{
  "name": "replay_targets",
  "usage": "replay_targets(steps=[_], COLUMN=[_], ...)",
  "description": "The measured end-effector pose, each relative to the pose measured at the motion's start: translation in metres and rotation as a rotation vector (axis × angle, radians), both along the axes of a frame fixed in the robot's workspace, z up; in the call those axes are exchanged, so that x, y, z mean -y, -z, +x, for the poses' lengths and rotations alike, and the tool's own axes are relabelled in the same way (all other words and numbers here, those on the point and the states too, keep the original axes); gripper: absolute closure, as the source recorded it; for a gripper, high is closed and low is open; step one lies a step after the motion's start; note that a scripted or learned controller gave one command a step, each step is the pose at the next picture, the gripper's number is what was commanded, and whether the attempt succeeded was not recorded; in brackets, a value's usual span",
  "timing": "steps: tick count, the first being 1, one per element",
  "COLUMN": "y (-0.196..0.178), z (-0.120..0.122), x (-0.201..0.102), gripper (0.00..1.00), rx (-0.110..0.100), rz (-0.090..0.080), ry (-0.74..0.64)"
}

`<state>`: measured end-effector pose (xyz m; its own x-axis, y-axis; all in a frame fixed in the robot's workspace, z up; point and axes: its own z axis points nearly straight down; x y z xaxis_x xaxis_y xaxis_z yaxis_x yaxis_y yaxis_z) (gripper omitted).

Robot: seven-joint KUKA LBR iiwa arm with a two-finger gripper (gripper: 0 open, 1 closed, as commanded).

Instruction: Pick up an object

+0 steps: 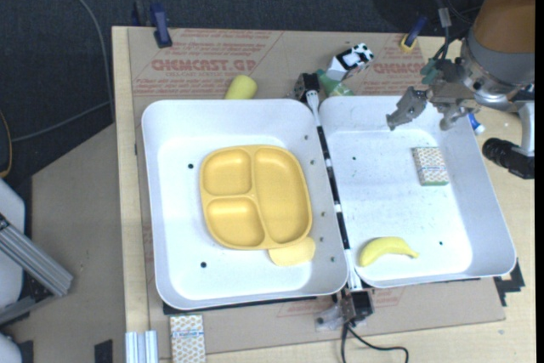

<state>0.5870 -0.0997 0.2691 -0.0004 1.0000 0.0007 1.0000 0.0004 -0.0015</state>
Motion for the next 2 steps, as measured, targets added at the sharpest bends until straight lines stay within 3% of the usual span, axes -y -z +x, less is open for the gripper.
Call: replay_targets(steps=[1, 2], y=[0.072, 0.144], z=[0.007, 0.01], x=[0.06, 0.097], gripper=[0.0, 0.0], rx=[0.0, -0.001], rz=[-0.001, 0.0], ry=[0.001, 0.001])
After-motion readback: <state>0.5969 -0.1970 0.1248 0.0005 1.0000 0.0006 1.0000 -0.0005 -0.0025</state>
